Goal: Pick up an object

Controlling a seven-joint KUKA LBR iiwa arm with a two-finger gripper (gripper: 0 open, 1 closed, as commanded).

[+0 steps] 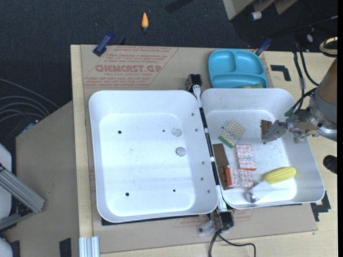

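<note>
Right bin (pixel 300 149) on my surface: hand (pixel 268 131), grip unreadable, hovers up-right of the red-and-white packet (pixel 245 157), above corn (pixel 280 175).

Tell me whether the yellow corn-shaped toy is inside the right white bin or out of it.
Inside. The yellow corn-shaped toy lies on the floor of the right white bin, near its front right corner, within the rim.

We see gripper (pixel 268 132) low over right bin (pixel 305 167), arm reaching in from right. Yellow corn (pixel 280 175), red-white packet (pixel 245 157), green checkered packet (pixel 232 130), brown bar (pixel 220 156) inside. Left bin (pixel 107 159) beside it, blue tray (pixel 237 68) behind.
</note>
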